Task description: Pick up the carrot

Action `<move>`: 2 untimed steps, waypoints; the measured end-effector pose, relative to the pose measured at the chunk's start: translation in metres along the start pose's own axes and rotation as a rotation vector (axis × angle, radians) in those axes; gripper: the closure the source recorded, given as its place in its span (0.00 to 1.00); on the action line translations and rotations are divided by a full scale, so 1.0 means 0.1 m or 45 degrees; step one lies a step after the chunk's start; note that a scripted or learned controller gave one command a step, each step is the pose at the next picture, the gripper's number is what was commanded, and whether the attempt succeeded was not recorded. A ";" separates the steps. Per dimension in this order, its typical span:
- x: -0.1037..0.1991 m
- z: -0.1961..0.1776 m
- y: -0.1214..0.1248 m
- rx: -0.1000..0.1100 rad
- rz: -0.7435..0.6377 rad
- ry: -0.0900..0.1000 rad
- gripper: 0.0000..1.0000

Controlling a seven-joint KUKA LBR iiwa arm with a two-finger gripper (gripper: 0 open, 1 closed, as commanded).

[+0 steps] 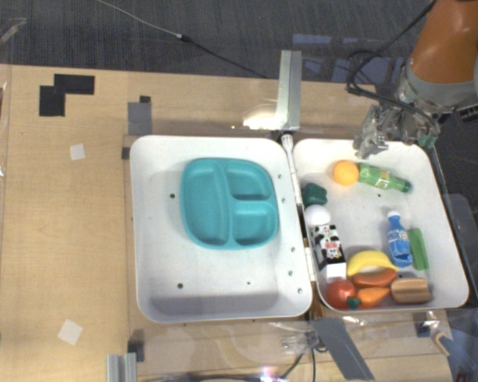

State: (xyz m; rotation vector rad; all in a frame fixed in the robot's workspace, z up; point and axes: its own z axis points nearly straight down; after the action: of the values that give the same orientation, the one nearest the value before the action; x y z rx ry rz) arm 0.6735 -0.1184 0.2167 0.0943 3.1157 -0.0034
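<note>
Wooden bench (64, 237) carries two shallow white bins side by side, with dark floor beyond. Left bin (155, 277) holds a teal divided plate (227, 202) lying flat, nothing on it. Right bin (442, 213) holds the clutter, mostly crowded into its near edge: banana (370, 261), tomato (341, 292), a brown bread-like piece (410, 290), and the carrot (372, 296), an orange wedge lying flat, tucked under the banana and touching the tomato on one side, bread on the other. A blue bottle (397, 239) and a small green stick (417, 247) sit just behind that group; a black-and-white carton (327, 243) lies by the divider. At the far end lie an orange ball (345, 173) and a green bottle (384, 180). Gripper (374, 138) hangs over the far rim of the right bin, near the ball, well apart from the carrot. Cannot tell whether the tool is apart or together; detail is too blurred. Nothing seen clamped in it. Judgement: approach not yet made, and the carrot's tight packing leaves little room for a clean grab.
</note>
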 end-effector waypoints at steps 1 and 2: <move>0.02 0.06 0.01 -0.002 -0.001 0.014 0.00; 0.36 1.25 0.30 -0.003 -0.160 0.010 0.00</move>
State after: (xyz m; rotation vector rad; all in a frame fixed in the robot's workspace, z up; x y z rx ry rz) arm 0.6424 -0.0862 0.0904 -0.1020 3.1231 -0.0015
